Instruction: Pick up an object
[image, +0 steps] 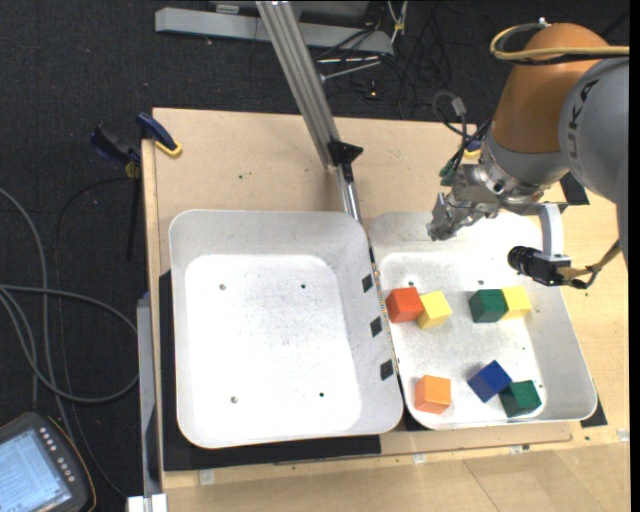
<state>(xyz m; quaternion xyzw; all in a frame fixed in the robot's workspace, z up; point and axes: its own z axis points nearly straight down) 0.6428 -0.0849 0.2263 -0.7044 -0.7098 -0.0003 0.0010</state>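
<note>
The right bin (560, 330) holds several coloured blocks. An orange-red block (404, 303) touches a yellow block (435, 309) near the bin's left side. A green block (487, 305) sits against another yellow block (517, 300) further right. At the front lie an orange block (433, 392), a blue block (489, 380) and a dark green block (521, 397). My gripper (444, 226) hangs over the bin's back left corner, above and behind the orange-red block. Nothing shows between its fingers.
The left bin (190, 300) stands beside the right one, with black clips along the shared wall. A slanted metal pole (305, 85) rises behind the bins. Blue clamps (130, 145) sit at the bench's back left corner. Cables lie on the floor at left.
</note>
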